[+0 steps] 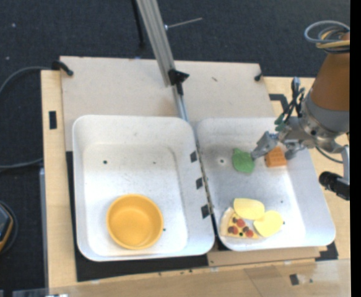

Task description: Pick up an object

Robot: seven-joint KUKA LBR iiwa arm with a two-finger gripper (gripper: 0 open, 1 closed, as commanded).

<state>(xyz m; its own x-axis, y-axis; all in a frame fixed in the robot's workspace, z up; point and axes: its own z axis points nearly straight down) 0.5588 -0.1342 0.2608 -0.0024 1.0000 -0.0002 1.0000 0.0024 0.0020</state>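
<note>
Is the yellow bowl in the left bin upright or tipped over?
Upright. The yellow bowl sits in the left bin with its round opening facing up, inside visible and nothing in it.

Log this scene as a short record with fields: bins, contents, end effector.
left bin: yellow bowl, near front
right bin: green piece, orange block, two yellow pieces, pizza slice
end effector: low over right bin, between green piece and orange block
grasp: cannot tell
</note>
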